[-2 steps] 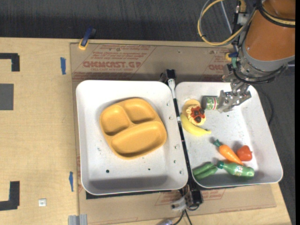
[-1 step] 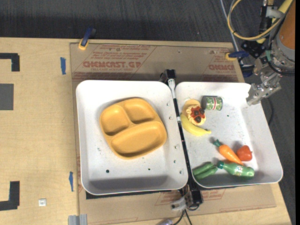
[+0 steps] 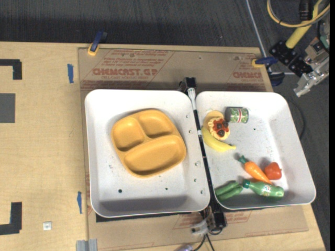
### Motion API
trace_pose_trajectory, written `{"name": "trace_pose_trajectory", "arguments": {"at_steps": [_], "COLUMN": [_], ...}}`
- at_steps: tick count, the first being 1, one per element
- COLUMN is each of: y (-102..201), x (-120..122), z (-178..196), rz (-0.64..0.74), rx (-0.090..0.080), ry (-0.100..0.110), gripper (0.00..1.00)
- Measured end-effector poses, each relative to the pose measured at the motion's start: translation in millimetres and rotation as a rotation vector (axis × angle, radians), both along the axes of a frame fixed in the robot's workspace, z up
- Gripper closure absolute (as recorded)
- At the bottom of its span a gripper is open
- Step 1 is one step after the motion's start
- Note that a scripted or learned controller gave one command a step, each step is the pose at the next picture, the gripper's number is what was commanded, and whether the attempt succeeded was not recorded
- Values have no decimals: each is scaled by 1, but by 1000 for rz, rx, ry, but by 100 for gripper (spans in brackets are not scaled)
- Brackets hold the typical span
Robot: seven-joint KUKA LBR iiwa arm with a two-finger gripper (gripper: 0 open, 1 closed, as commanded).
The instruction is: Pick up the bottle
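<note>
Bottle [image 3: 264, 189], green, lies flat near the front of the right bin [image 3: 293, 135]. Leftward, plywood bench [image 3: 42, 156] with black tape marks; cardboard [image 3: 125, 67] reads "CHEMCAST GP" upside down. Left bin [image 3: 99, 156] holds a yellow divided plate [image 3: 149, 141]. Gripper [image 3: 310, 83] hangs at the right edge, partly cut off; jaw state unclear.

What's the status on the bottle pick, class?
Gripper up at the bench's right edge, outside the bins. Green bottle lying in right bin, ungrasped. Carrot and green pepper crowd it.
</note>
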State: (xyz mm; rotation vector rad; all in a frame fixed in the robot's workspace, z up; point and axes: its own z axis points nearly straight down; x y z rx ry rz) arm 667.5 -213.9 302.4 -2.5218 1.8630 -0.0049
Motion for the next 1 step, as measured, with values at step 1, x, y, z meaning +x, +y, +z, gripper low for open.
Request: {"name": "trace_pose_trajectory", "arguments": {"at_steps": [1], "y": [82], "x": [0], "z": [-127], "rz": [24], "rx": [1], "ry": [5], "gripper": [100]}}
